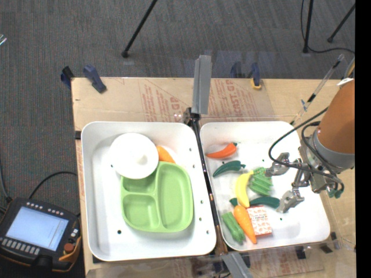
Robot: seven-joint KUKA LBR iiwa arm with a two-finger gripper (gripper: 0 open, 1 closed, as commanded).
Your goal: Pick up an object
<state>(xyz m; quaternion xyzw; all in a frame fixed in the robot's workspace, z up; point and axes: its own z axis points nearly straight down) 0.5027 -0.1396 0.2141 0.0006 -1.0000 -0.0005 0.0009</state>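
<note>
Just beside the open, empty jaws [286, 180] lies a ridged green toy vegetable [261, 182].

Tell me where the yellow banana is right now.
The yellow banana lies in the right bin, near its middle, just left of a light green toy vegetable and below a dark green pepper.
</note>
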